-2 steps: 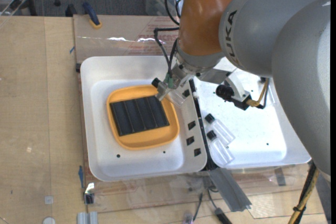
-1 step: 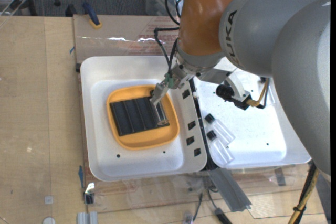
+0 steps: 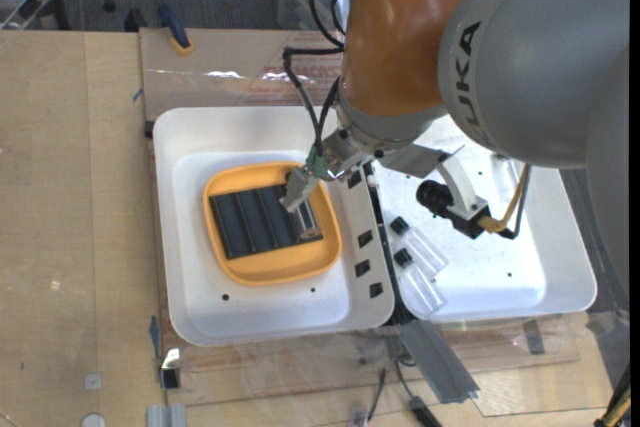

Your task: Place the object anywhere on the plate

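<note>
Camera view looks down on the desk point(image 3: 70, 215) with its two white bins: the left bin point(image 3: 190, 295) carries an orange plate point(image 3: 225, 267), and the right bin point(image 3: 520, 275) lies on the arm's side. The arm point(image 3: 520, 45), grey with an orange band, reaches in and hangs its end effector point(image 3: 300, 200) over the right part of the plate.

Directly beneath and to the left of the end effector lies the object point(image 3: 255, 220), a dark, ribbed, roughly rectangular piece that rests flat in the plate's hollow. The end effector's tip is at the object's right edge, touching it or just above it; the slant of the view does not settle which. Whether it is clenched on the object or has released it I cannot tell, since the tip is small and partly lost against the dark piece.

Judging by how things lie, the placing step looks done or all but done: the object sits within the plate's rim. The next move calls for making sure the object is let go, then a straight lift away, so that nothing drags the piece off the plate or tips it against the rim.
</note>
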Controlling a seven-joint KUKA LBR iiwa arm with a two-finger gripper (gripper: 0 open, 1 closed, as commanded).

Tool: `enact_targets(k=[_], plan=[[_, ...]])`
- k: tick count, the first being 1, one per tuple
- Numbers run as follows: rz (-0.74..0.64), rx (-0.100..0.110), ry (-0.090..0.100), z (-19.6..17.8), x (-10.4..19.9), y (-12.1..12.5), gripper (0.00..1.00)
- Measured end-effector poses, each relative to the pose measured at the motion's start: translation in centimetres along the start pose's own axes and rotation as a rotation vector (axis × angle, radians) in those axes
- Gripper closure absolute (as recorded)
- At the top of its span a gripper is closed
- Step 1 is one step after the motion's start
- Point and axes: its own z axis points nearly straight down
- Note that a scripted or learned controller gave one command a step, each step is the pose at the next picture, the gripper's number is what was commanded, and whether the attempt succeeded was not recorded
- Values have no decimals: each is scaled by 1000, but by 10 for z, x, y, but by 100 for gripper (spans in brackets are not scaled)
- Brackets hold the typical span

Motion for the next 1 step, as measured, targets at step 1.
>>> enact_targets(k=[1], plan=[[33, -1, -1, -13, 18, -4, 0]])
